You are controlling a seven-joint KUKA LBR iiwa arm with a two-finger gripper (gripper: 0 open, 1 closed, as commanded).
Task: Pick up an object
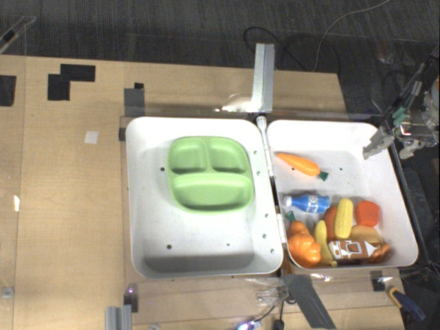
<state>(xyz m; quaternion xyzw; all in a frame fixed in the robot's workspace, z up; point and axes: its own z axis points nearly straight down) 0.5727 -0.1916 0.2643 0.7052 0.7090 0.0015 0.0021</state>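
Observation:
The right bin [344,137] holds several toy foods. A carrot [299,163] lies alone in its upper middle. A blue bottle [307,203], an ear of corn [343,218], a red-orange piece [368,213], a banana [321,236], an orange fruit [304,250] and a brown packet [355,251] crowd its lower half. My gripper [377,147] hangs over the bin's upper right corner, well apart from every item, and I see nothing in it.
A green divided plate [210,172] lies in the left bin [148,218]. A metal post [264,78] rises behind the wall between the bins. Cables and the arm's wrist [416,119] sit past the right bin's far corner.

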